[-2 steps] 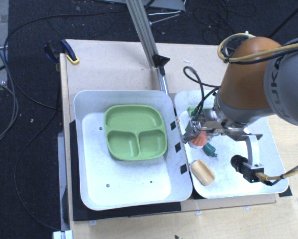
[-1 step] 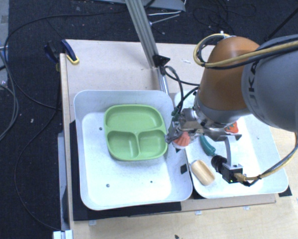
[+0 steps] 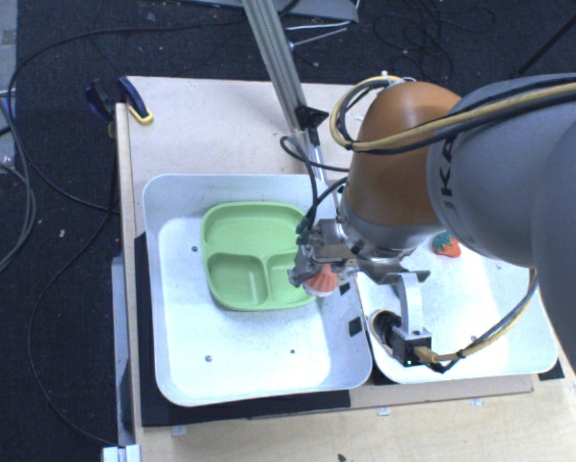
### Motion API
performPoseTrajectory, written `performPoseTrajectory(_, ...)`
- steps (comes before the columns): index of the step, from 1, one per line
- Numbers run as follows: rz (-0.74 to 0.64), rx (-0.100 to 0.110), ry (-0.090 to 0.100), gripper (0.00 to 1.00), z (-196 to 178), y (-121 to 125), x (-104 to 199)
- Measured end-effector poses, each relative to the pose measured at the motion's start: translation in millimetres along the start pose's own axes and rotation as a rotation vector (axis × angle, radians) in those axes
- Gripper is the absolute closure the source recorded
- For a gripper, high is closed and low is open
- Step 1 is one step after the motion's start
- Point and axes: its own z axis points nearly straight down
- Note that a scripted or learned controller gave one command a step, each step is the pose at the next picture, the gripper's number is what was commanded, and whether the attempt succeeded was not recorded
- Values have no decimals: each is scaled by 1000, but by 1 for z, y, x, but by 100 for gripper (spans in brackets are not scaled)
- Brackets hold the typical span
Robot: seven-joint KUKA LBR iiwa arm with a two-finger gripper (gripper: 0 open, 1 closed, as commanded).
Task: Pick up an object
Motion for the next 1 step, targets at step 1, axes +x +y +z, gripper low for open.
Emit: performPoseTrajectory(1,5,-1,-1,0,0,0,-3)
